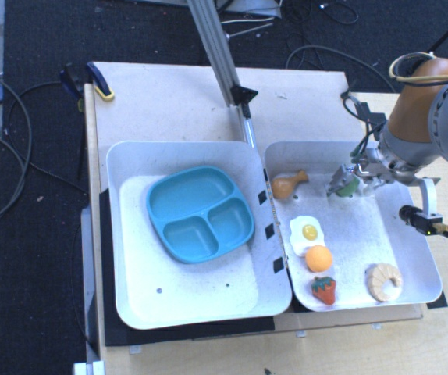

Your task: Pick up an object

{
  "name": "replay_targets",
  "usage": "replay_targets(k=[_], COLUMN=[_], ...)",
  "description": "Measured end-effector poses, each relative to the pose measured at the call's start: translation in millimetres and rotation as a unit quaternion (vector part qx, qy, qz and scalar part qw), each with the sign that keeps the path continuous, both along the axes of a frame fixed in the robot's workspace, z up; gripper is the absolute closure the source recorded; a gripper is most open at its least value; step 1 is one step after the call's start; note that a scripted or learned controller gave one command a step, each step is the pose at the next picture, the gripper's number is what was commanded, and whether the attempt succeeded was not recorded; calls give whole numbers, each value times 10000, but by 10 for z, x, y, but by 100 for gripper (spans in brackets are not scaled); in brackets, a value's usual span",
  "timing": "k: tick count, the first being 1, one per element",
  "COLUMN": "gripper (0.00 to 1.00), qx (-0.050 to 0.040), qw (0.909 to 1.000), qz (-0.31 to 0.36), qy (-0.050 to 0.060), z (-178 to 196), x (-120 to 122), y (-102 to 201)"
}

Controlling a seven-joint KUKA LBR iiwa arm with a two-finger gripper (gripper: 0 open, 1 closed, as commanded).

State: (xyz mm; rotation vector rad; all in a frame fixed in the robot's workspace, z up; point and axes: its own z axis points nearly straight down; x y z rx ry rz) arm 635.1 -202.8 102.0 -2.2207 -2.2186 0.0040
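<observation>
green item [348, 186]: far end of right bin [411, 241], under gripper [346, 181]; whether it is gripped, cannot tell. step: grasp attempt. next: lift straight up, check hold. nearby: chicken leg [289, 183], fried egg [307, 233], orange [318, 258], strawberry [325, 289].

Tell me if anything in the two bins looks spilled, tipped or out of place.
Nothing stands out. The blue divided plate lies flat in the left bin. The drumstick, fried egg, orange, strawberry and pastry lie apart in the right bin.
</observation>
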Motion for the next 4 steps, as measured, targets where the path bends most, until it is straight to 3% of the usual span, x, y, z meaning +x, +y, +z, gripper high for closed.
replay_targets(k=[1, 3, 4], gripper=[100, 100, 100], qx=[-10, -11, -7], qw=[10000, 10000, 10000], qz=[7, 17, 17], qy=[-32, -49, -41], z=[145, 1204, 1443], x=[18, 19, 29], y=[-1, 27, 27])
